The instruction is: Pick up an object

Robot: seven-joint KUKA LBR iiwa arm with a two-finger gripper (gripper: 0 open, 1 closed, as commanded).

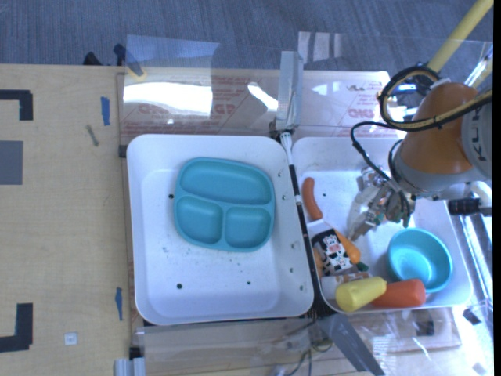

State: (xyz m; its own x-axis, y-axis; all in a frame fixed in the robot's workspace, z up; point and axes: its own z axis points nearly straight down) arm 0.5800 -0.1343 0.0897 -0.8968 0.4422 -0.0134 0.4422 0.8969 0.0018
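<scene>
The gripper (374, 214) hangs in the right bin (344, 167), just left of the blue bowl (420, 258); whether its fingers are apart or together cannot be told from this angle. Candidates lie close: left of the bowl, a small orange sausage (311, 197) and a cow-print carton (332, 254); below the bowl, a yellow piece (360, 293) touching a red-orange one (405, 291). A good pick would likely mean centring over one item and descending straight, clear of the bowl's rim. Count: two bins, one bowl, one sausage, one carton, one yellow piece, one red-orange piece, and one blue divided tray (224, 203) in the left bin (156, 265).
</scene>
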